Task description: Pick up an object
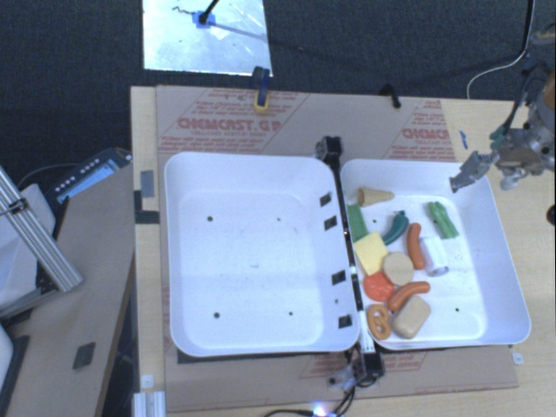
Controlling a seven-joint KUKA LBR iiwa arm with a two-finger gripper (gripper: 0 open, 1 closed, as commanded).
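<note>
Where glossy plastic food crowds the right bin, metal gripper above (finger state indiscernible), smooth white walls

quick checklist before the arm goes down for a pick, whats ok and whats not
1. Objects to pick: ok. The right white bin holds a cluster of toy food along its left side.
2. gripper over a target: not ok. It sits at the bin's upper right edge, away from the cluster.
3. Isolated target: ok. The green ridged vegetable piece lies apart from the others, nearest the gripper.
4. Crowding elsewhere: not ok. The yellow cheese-like wedge, round beige disc and orange sausage touch or overlap.
5. Gripper fingers open: cannot tell.
6. Gripper free of load: ok, nothing seen in it.
</note>
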